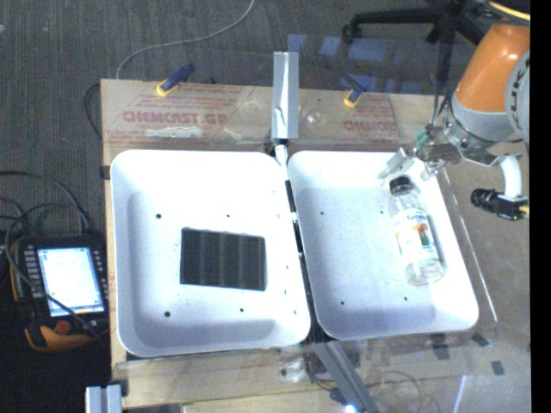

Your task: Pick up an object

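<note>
**Clear bottle in the right bin, gripper at its cap end**

At nine o'clock, off the bench on the carpet, a handheld control pendant [65, 284] lies with its pale screen lit, cables trailing from it.

The left bin [138, 179] sits next, a shallow white tray with a dark ribbed rectangular pad [222, 258] lying flat near its middle, slightly toward six o'clock. Beyond the bins, at about eleven o'clock, a yellow-and-blue clamp [175, 79] grips the far edge of the board; a second one [355, 91] sits at about one o'clock. A grey upright post [284, 97] stands at twelve o'clock, just behind where the two bins meet.

The right bin [344, 256] holds one thing: a clear plastic bottle [417, 235] with a dark cap and a printed label, lying on its side. It rests toward the bin's three o'clock side, cap pointing to twelve o'clock and base toward five o'clock.

The gripper [410, 163] hangs at the bin's two o'clock corner, just above the bottle's cap end. Whether its fingers are spread or pressed together cannot be told from this angle, and nothing shows plainly between them. Behind it, the arm's orange band [492, 71] rises toward the upper right.
</note>
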